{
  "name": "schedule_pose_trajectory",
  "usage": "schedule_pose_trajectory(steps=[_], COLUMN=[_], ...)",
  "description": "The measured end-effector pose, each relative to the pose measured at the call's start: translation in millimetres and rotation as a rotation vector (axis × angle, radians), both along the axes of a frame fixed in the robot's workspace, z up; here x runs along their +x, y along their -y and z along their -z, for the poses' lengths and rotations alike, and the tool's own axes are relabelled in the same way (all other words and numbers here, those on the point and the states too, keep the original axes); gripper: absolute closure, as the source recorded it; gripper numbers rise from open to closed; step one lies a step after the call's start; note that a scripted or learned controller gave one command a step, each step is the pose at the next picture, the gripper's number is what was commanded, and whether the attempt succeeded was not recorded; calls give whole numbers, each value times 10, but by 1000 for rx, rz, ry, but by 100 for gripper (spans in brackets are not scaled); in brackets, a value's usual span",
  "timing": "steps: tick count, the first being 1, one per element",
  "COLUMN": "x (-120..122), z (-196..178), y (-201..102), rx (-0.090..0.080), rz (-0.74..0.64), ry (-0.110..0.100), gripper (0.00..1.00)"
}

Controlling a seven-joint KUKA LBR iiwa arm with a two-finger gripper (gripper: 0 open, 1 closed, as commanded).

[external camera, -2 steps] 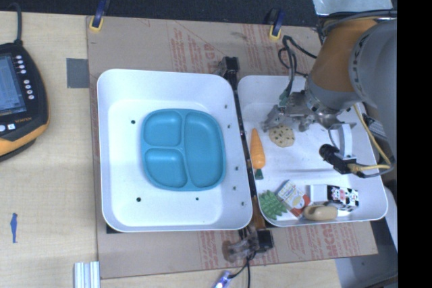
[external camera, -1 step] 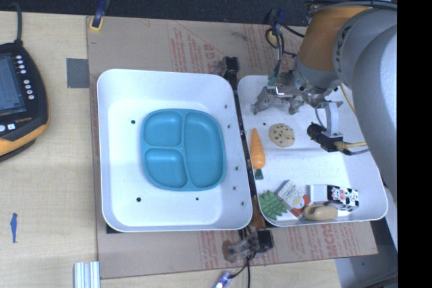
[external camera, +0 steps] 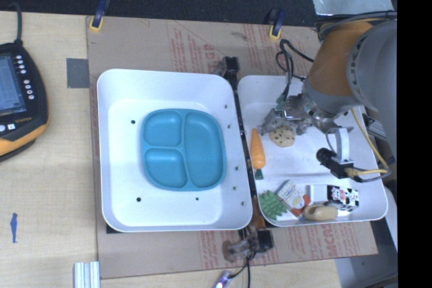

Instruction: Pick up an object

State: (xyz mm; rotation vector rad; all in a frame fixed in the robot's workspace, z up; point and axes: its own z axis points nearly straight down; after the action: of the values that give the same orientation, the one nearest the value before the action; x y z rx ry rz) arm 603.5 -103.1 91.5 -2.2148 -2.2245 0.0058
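A cookie (external camera: 283,137) lay in the upper part of the right bin (external camera: 270,88), right of frame centre, with the claw (external camera: 278,119) poised just above it; whether the claw was spread or pressed together could not be told. An orange carrot (external camera: 257,149) sat just left of the cookie. Small toys clustered along the bin's lower edge. The left bin (external camera: 115,145) held a blue divided plate (external camera: 183,149)
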Motion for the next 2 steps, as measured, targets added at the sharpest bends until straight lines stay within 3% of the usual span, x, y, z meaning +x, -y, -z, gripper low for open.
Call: schedule_pose_trajectory(steps=[1,2], x=[530,61], z=[-5,-1], y=[108,189], rx=[1,0], rz=[0,0], ry=[2,0], gripper=[0,0])
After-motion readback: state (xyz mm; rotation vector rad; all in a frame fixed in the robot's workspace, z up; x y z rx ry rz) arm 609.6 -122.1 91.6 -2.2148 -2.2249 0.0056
